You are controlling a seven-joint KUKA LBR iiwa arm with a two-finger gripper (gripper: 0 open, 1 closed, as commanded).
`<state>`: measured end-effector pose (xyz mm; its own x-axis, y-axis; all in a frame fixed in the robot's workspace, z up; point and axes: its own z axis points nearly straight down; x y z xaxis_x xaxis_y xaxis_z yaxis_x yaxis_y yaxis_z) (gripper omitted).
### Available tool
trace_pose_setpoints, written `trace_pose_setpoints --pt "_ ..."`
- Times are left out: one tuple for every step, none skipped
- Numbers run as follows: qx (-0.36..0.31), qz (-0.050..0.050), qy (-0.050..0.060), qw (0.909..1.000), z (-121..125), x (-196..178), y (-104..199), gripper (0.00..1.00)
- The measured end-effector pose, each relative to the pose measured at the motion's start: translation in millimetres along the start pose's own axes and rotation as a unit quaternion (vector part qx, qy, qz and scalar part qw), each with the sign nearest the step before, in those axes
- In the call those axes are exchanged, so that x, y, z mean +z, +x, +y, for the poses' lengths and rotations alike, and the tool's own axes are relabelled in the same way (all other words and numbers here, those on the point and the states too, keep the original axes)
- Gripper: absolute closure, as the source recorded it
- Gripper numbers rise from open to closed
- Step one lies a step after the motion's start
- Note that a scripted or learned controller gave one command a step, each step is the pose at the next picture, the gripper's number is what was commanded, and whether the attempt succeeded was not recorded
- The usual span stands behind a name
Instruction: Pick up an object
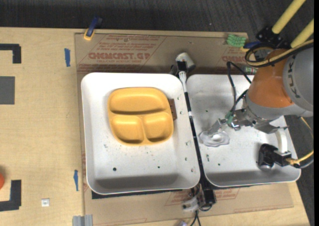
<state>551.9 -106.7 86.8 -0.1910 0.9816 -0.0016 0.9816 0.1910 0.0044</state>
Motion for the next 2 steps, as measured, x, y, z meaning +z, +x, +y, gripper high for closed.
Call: trace_pose_setpoints --pt "-0.007 -0.001 -0.001 1.0000 5 0 8 0.00" --pt "0.137 0.001 0.002 0.9905 -60 1 20 0.00"
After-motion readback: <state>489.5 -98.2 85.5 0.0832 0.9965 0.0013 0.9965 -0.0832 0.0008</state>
